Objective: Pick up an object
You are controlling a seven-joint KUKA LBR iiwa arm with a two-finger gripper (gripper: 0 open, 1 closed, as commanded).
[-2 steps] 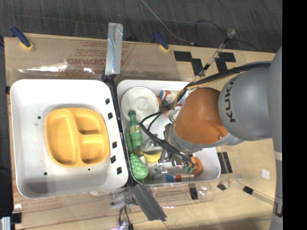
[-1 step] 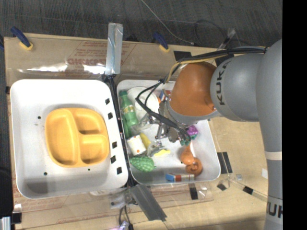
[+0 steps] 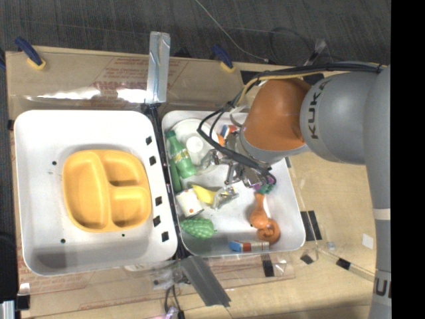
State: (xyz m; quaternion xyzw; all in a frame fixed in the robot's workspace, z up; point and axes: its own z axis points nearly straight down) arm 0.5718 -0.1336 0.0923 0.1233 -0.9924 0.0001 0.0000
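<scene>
My gripper (image 3: 226, 186) reaches down into the middle of the right bin (image 3: 290, 212), its metal fingers just beside a yellow banana-shaped toy (image 3: 204, 194). I see nothing held between the fingers. Around it lie a green bottle (image 3: 178, 157), a white cup-like piece (image 3: 195, 145), a white block with a red mark (image 3: 188, 203), a green knobbly toy (image 3: 198, 228), an orange gourd-shaped toy (image 3: 262, 220) and a blue and red marker (image 3: 248, 246). The orange wrist band hides the bin's upper right part.
The left bin (image 3: 33, 198) holds a yellow divided tray (image 3: 106, 189). A dark divider with clips (image 3: 161, 178) runs between the bins. Cardboard and tape surround both bins, and cables loop over the right bin's top edge.
</scene>
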